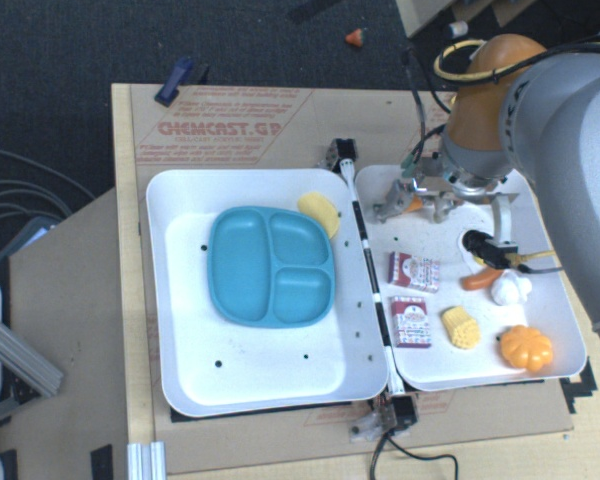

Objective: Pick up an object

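While blurred, fingers seem apart.

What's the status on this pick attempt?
Hand low over right bin's far end, nothing seen held. Two small boxes, corn, orange toy lying free. Blue plate in left bin.

Red print reading "CHEMCAST GP" runs across the brown paper sheet covering the tabletop, at twelve o'clock from the left bin. Smaller red lines beneath it are too blurred to read.
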`<state>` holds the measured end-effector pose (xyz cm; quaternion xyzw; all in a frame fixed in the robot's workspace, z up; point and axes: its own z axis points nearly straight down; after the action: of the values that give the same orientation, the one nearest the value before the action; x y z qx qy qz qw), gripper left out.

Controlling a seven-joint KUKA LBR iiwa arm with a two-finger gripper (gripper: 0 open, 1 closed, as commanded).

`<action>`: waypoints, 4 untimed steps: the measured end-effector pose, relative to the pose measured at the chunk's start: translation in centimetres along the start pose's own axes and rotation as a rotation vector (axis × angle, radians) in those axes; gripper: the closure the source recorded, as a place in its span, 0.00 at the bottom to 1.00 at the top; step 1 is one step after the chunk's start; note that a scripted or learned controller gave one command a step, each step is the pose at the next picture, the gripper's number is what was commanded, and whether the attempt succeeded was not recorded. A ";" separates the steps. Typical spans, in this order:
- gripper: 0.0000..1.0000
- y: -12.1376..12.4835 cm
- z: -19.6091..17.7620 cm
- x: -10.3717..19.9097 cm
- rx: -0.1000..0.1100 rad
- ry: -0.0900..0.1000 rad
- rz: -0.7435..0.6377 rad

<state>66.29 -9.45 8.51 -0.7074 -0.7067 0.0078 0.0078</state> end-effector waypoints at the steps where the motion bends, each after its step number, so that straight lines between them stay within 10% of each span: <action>1: 0.00 0.0 0.0 0.0 0.000 0.000 0.000; 2: 1.00 -0.1 -0.7 0.1 0.004 0.002 0.000; 3: 0.00 -0.1 -0.8 0.2 0.002 0.001 -0.001; 4: 0.00 0.1 -0.1 0.1 0.000 0.000 -0.001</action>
<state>66.34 -9.37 8.61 -0.7069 -0.7072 0.0076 0.0079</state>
